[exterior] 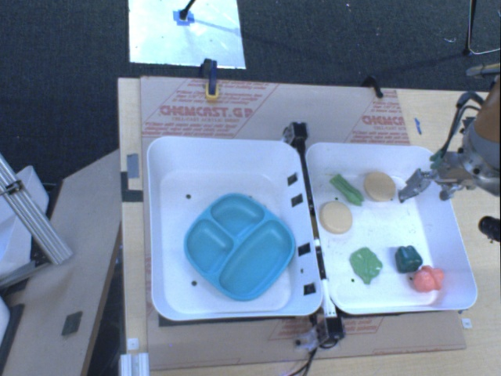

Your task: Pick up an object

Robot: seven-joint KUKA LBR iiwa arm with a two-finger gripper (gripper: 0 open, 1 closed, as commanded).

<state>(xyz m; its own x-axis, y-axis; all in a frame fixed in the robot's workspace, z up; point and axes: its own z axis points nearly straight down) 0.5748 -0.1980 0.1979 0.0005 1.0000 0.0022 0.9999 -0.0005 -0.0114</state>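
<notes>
Pink toy (427, 279); green stick (345, 189) angled upper-left to lower-right.

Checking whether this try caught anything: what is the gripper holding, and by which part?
Nothing. The gripper hangs open above the right bin, near the tan disc.

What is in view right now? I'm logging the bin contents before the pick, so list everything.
White bins: two, side by side on the bench.
Divided plate: one, blue, in the left bin.
Round discs: two, tan, in the right bin's upper half.
Long piece: one, green, left of the upper disc.
Leafy piece: one, green, lower middle of the right bin.
Dark piece: one, teal, lower right.
Pink piece: one, beside the teal one, bottom right corner.
Claw: one, grey, over the right bin's upper right.
</notes>
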